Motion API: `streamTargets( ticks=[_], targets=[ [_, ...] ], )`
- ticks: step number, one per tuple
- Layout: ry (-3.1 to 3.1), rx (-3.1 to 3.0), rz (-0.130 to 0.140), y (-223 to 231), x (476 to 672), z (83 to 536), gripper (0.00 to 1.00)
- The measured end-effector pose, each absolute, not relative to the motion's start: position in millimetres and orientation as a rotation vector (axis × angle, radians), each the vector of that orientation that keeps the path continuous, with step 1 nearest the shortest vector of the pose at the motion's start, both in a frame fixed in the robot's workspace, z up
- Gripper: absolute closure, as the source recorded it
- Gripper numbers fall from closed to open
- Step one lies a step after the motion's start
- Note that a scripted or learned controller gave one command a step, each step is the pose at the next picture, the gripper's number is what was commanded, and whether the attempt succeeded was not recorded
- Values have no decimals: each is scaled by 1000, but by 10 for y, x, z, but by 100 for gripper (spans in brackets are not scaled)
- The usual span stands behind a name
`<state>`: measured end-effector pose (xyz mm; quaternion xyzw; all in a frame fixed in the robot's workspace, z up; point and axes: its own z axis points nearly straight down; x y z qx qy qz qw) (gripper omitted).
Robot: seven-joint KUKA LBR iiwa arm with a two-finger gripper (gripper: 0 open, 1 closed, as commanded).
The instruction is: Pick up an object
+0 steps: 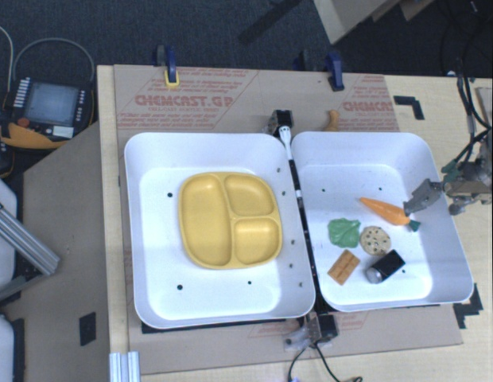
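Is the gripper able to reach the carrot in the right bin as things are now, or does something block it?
Probably yes. The gripper sits at the right bin's right side, just beside the carrot's leafy end, with nothing between them. The cookie and green piece lie below, apart from the carrot.

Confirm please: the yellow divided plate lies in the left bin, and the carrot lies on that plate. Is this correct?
Not quite. In the camera view, the yellow divided plate lies in the left bin, but the carrot lies in the right bin, on its floor, not on that plate.
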<state>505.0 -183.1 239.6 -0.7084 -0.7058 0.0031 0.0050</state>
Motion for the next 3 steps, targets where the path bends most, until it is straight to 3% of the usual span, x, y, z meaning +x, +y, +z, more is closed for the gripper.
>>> streamTargets(
  ticks=[1, 3],
  targets=[
    [-2222, -2222, 0, -1827, 5076, 2454, 0],
    [-2216, -2218, 4, -1743, 4915, 1388, 0]
  ],
)
